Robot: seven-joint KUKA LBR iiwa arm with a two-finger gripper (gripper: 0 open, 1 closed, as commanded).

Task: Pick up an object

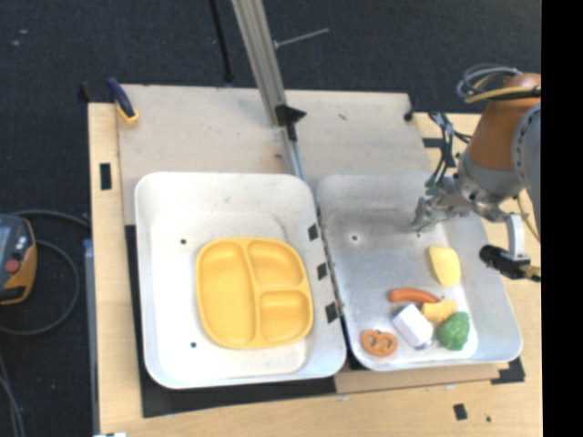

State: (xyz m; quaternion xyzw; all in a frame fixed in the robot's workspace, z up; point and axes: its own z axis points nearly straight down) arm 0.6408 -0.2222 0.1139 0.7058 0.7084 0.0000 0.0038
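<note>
The arm (496,144) reaches in from the right and its end effector (424,215) hangs over the upper part of the right bin (364,208), above bare bin floor. I cannot tell how it is set, because at this slant it is small and dark. Nothing is seen in its hold.

The things to pick lie lower in the same bin, well apart from the end effector. A yellow piece (444,266) lies nearest to it, alone and a little toward the right wall. Below it comes a tight group: an orange sausage (413,295), a white block (412,325), a small yellow thing (439,310), a green broccoli (454,330) and a brown pretzel (378,341). The left bin (164,217) carries only a yellow tray with compartments (254,291).

In my judgement the first risk is that the end effector comes down where it is now and closes on nothing, since no thing lies under it. If it goes to the group, the pieces are touching or just beside each other, so it may push one piece away, or catch two at once and drop both. The yellow piece looks rounded and smooth, so it may slip out when it is squeezed. The group also sits near the lower rim of the bin, and the end effector could hit that rim
</note>
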